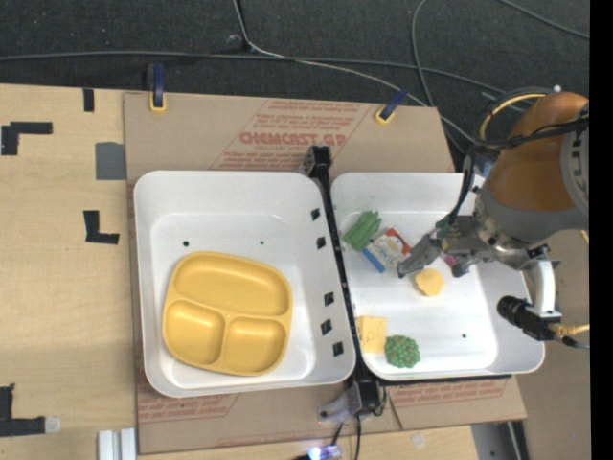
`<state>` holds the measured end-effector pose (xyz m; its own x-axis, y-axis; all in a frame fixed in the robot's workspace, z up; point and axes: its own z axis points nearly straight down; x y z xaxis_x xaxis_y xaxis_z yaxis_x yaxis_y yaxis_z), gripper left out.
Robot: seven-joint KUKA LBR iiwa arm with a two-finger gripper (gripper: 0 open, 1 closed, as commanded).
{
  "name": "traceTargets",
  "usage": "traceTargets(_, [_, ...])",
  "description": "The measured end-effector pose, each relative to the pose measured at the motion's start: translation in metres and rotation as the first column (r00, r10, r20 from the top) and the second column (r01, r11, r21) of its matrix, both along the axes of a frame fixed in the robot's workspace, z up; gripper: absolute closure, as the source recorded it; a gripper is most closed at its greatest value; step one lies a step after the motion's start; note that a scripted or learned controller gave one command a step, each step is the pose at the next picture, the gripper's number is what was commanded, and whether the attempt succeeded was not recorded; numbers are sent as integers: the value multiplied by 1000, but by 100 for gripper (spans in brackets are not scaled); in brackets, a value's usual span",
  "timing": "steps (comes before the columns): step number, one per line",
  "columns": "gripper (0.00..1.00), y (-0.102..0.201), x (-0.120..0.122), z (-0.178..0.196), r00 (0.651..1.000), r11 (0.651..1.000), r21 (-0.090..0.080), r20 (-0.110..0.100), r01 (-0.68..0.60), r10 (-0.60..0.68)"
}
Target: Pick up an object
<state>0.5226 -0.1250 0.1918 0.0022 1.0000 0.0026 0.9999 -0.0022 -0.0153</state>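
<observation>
A small yellow lump (430, 283), rounded and too small to name more closely, lies on the floor of the right bin (479, 353), about the bin's centre. The pincer (433, 258) hangs right over it, its dark fingers (421, 255) spread to either side of the lump's upper edge; the tips look released, with nothing gripped between them, though whether they touch the lump is hard to make out from this slant. At ten o'clock from the lump sits a small white packet with red and blue print (386, 250), partly covered by the left finger, and just beyond it at ten o'clock a green ridged piece (363, 229). At seven o'clock from the lump, near the bin's left wall, lies a pale yellow block (372, 333), and just beside it at four o'clock a bumpy green ball, perhaps broccoli (402, 351). The arm (541, 175) comes in from three o'clock, its orange band and grey wrist hiding the bin's right wall and upper right corner. The left bin (153, 209) holds a yellow divided tray (228, 311) with three compartments, lying toward its seven o'clock corner. Both bins rest on a brown cardboard sheet (278, 132) on the wooden counter (57, 286), with black cables (287, 51) running at twelve o'clock.
</observation>
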Motion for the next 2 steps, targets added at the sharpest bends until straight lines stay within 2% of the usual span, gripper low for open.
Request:
traceTargets(1, [0,0,3,7,1000,1000,-2,13,-4,4])
traceTargets(2, [0,8,-6,-51,1000,1000,-1,8,-3,3])
